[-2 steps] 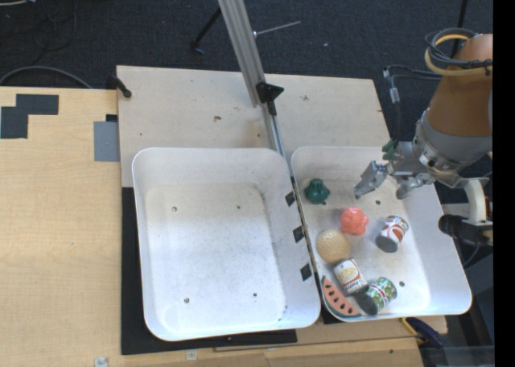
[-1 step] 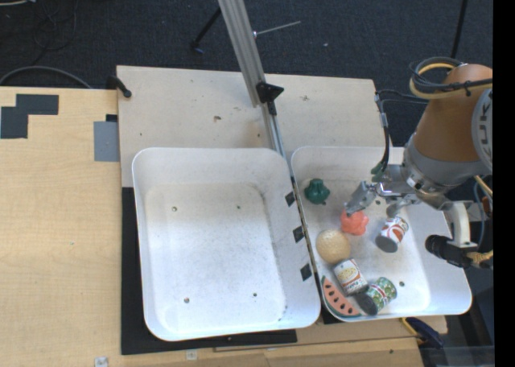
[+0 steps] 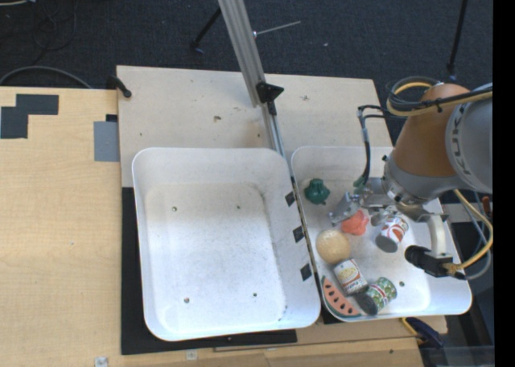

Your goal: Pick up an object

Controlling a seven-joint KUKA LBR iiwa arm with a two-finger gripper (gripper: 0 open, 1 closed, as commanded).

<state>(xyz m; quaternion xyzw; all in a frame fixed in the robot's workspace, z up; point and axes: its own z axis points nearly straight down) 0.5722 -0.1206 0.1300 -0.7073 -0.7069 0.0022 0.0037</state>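
White right bin [image 3: 451, 297] holds a green toy [image 3: 316, 191], tan ball [image 3: 332, 245], labelled cans [image 3: 349, 276], watermelon slice [image 3: 339, 298]; gripper [image 3: 360, 211] state unclear; labels unreadable.

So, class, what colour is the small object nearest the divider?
Dark green object, seen in the camera view.

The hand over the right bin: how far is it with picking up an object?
Done: the hand has reached the right bin and is low beside the red object. In hand: nothing visibly lifted; its grip is unclear. Left: grasp and raise one; the green toy, ball and cans lie in the bin.
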